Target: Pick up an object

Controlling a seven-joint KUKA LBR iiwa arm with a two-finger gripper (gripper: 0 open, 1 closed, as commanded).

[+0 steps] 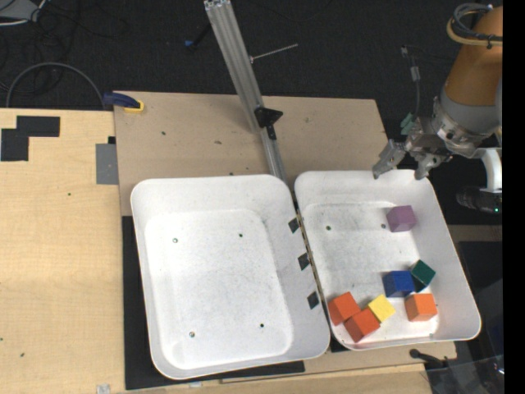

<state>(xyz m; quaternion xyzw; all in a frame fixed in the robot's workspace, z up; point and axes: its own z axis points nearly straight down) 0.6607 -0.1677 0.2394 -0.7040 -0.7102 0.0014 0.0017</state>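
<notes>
Tabletop (328, 130) of pale board carries two shallow white bins side by side, and I look down on them at a slant. The left bin (156, 199) has only its bare white floor. The right bin (316, 187) holds all the blocks. A purple block (400, 217) sits alone in the upper right part of that bin, near the right wall, with bare floor open to its left and below it. It looks roughly cubic, so I can name no long axis; its edges sit slightly turned against the bin walls. The other blocks crowd the lower end of the bin: a blue block (399, 283) touching a dark green block (423, 273) just to its right, an orange block (421, 306) below them near the right wall, a yellow block (381, 309) in the middle, and two red-orange blocks (353, 316) pressed close together at the bottom rim, near the divide between the bins. My gripper (406, 167) hangs over the top right corner of the right bin, above the rim and well apart from every block. Its two fingers (385, 162) are spread, pointing down, with nothing between them. A slanted metal rail (242, 72) runs from the far side down to the gap between the bins.
</notes>
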